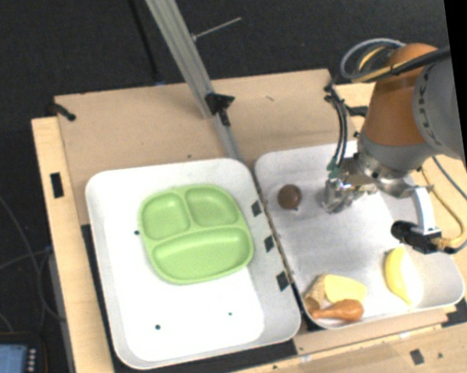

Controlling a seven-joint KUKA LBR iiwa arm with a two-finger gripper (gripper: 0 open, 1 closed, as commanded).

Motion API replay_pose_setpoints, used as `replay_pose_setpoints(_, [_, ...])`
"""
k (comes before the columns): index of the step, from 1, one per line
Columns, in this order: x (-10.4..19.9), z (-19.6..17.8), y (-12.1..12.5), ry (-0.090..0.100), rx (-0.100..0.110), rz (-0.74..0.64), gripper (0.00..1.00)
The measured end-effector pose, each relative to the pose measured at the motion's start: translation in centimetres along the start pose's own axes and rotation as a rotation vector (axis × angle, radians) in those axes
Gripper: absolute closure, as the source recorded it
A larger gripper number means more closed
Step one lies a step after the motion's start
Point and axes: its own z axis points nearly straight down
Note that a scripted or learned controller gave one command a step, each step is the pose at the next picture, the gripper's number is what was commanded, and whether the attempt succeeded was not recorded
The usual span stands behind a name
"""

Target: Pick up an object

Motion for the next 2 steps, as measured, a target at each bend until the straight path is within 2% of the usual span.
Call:
replay_pose_setpoints(1, [-0.27, -5.38, 1.21, -0.001, -0.002, -0.007, 1.0])
replay_pose_setpoints(2, [-0.38, -5.05, 1.26, 0.0, 0.004, -0.007, 1.0])
